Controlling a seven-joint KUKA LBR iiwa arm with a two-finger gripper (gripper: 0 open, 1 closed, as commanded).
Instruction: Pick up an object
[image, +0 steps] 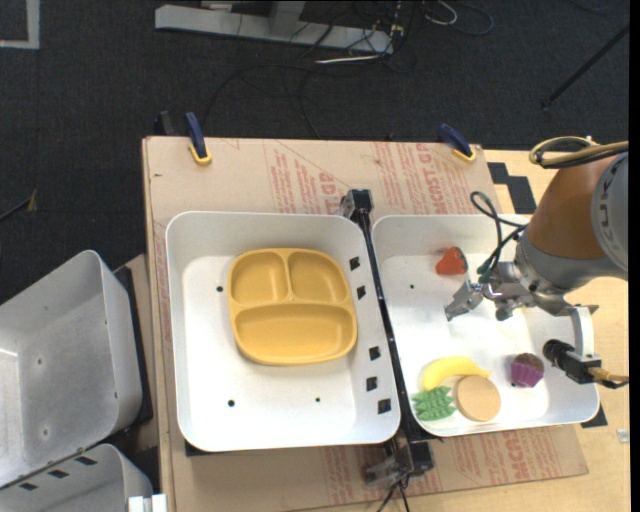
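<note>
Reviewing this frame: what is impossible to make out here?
- Gripper fingers: small and blurred in the camera view, state unclear.
- Green item: partly covered by the tan round piece, identity unclear.
- Arm: cut off by the right edge.

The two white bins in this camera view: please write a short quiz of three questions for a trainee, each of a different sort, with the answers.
1. True or false: the yellow divided tray lies in the left bin.
2. Which object lies nearest the far wall of the right bin?
A. the purple object
B. the red object
C. the banana
3. Fill in: the tan round object rests between the green object and the ____ object.

Key:
1. True.
2. B; the red object sits alone near the far wall, while the others gather near the front, and the gripper hangs between the two groups.
3. Purple.
</note>
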